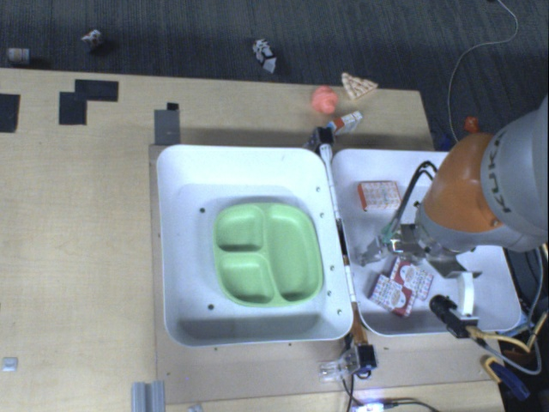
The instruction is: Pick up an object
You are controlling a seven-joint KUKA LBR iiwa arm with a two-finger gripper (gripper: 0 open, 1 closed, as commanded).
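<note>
A red and white patterned packet [400,287] lies tilted in the right bin [446,166], near its front. A small orange box [379,195] rests farther back in the same bin. My gripper [397,249] hangs low over the right bin, just above the back edge of the patterned packet, with the arm's orange band [459,191] behind it. The wrist covers the fingers, so I cannot see how they stand or whether anything is between them.
The left bin [184,187] holds a green divided tray [266,251]. Behind the bins on the bench lie a pink ball [324,99], a triangular slice-shaped toy [358,85] and a small orange-tipped object [346,123]. Cables run along the right bin's front right.
</note>
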